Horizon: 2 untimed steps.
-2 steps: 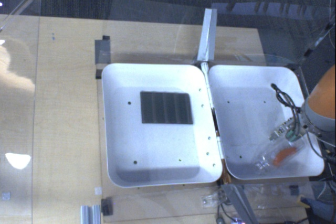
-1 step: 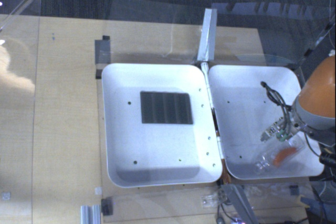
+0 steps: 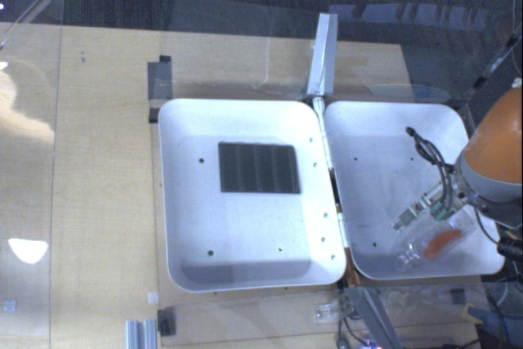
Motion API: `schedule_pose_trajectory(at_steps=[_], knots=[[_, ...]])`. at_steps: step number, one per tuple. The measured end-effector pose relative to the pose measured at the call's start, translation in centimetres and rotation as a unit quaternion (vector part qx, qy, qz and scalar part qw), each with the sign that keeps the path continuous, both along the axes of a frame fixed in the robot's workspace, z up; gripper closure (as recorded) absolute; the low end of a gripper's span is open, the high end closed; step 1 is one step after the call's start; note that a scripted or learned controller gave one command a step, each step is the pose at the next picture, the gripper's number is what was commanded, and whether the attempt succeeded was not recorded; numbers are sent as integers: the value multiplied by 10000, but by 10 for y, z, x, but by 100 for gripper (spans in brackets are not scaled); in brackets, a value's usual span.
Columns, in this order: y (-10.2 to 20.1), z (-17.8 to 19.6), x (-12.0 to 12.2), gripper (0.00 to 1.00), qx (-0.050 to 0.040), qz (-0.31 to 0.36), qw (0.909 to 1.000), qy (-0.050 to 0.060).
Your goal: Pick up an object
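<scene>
In the right white bin [image 3: 368, 143], a small orange object [image 3: 445, 241] lies near the front right corner. Beside it rests a clear, see-through item [image 3: 415, 248] that is hard to make out. The arm's orange band [image 3: 498, 147] comes in from the right edge, and black cables run along the wrist. My gripper [image 3: 413, 215] hangs low over the bin floor, just left of and above the orange object. Nothing shows between its fingertips.
The left white bin [image 3: 188, 200] has a dark ribbed rectangular patch [image 3: 258, 167] on its floor. A grey metal post [image 3: 324, 53] stands behind the seam between the two bins. Light wooden benchtop surrounds both bins.
</scene>
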<state>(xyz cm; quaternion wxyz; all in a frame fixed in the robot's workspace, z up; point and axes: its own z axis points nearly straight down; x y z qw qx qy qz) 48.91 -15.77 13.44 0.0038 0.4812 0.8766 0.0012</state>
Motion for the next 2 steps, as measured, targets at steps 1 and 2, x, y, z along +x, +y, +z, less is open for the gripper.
schedule_pose_trajectory(at_steps=[1,2], knots=[[-48,22,0,0,-1,-575,9983,5],[-47,-44,4,0,-6,-20,10000,-51]])
